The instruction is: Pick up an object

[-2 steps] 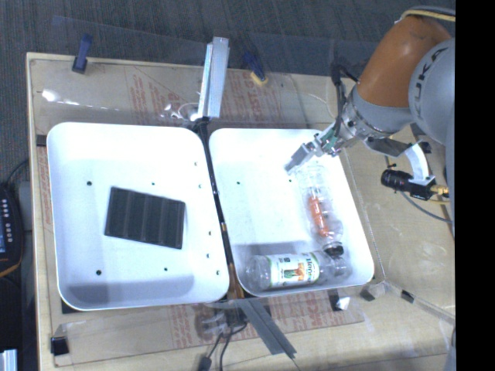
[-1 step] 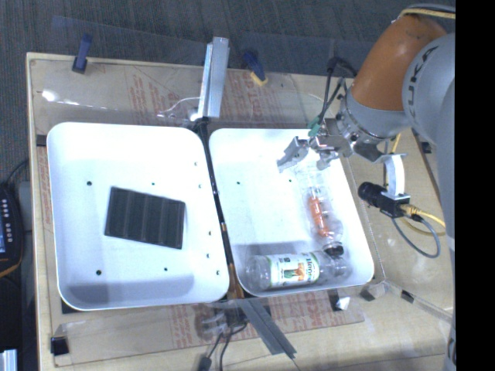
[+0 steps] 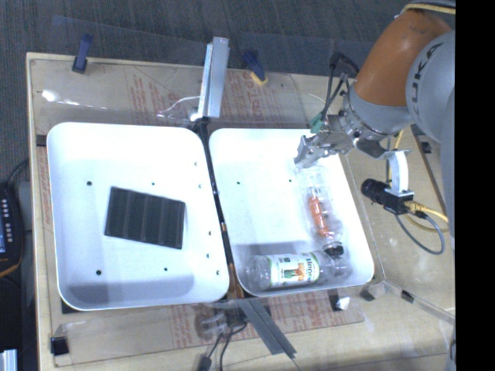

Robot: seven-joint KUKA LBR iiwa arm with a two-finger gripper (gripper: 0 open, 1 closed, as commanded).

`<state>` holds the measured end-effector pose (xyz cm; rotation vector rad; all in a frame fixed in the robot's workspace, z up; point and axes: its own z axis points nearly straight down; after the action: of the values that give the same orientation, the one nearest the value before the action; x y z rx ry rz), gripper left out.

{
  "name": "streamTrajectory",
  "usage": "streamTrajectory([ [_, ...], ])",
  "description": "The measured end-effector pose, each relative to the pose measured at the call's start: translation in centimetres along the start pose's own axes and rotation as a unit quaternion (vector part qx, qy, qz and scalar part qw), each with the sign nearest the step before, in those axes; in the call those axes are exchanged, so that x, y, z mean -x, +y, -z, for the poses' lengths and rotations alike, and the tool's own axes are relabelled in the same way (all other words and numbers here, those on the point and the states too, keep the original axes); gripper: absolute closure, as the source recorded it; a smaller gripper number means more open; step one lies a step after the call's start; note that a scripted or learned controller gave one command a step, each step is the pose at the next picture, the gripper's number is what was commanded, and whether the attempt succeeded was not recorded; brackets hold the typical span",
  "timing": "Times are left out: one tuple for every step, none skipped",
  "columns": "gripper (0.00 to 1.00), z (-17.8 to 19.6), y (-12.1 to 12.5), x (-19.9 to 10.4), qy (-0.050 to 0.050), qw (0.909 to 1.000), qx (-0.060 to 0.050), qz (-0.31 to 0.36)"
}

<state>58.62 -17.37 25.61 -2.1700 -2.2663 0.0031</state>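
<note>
My gripper (image 3: 309, 153) hangs over the far right part of the right bin (image 3: 255, 161), reaching in from the right. Just in front of it lies a clear plastic bottle (image 3: 321, 211) with orange contents, running front to back along the bin's right wall and ending in a dark cap. A second clear bottle (image 3: 292, 270) with a green and orange label lies on its side along the bin's front wall. A flat black ribbed rectangle (image 3: 145, 217) rests in the middle of the left bin (image 3: 77, 153). I see nothing held in the gripper.
The two bins meet at a dark divider (image 3: 215, 207) in the middle. A metal post (image 3: 213, 76) stands behind the bins. Blue clamps (image 3: 81, 52) hold the bench's back edge. Cables run along the bench to the right of the right bin.
</note>
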Motion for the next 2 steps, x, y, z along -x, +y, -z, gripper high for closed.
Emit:
streamTrajectory([
  [0.0,0.0,0.0,0.0,0.0,1.0,0.0,0.0],
  [0.0,-6.2,-3.5,3.6,-0.001,0.9999,0.0,0.012],
])
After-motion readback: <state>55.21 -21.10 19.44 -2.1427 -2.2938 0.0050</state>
